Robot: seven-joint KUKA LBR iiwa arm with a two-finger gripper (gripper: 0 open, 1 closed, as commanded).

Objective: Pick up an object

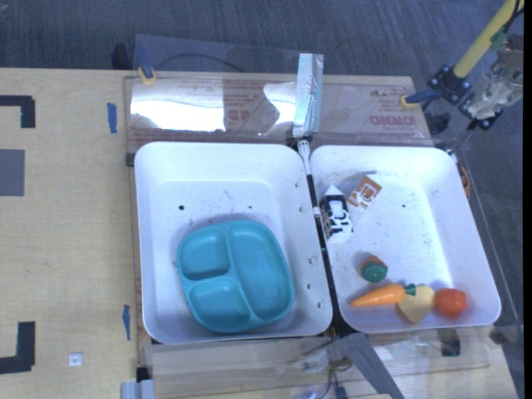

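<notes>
Toy food waits in the right bin, low and left of the hand.

The hand [490, 98] hovers past the right bin [465, 223]'s far right corner; whether it is open or closed I cannot tell. The carrot [378, 297] lies near that bin's front wall, long axis running left-right, touching a pale piece [416, 303], a tomato [450, 302] just beside.

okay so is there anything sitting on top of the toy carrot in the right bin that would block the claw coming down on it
Nothing lies on top of the toy carrot; its upper side is open. It is crowded at its leafy end, though: the pale yellow toy touches it there, and a small round toy sits close behind it.
</notes>
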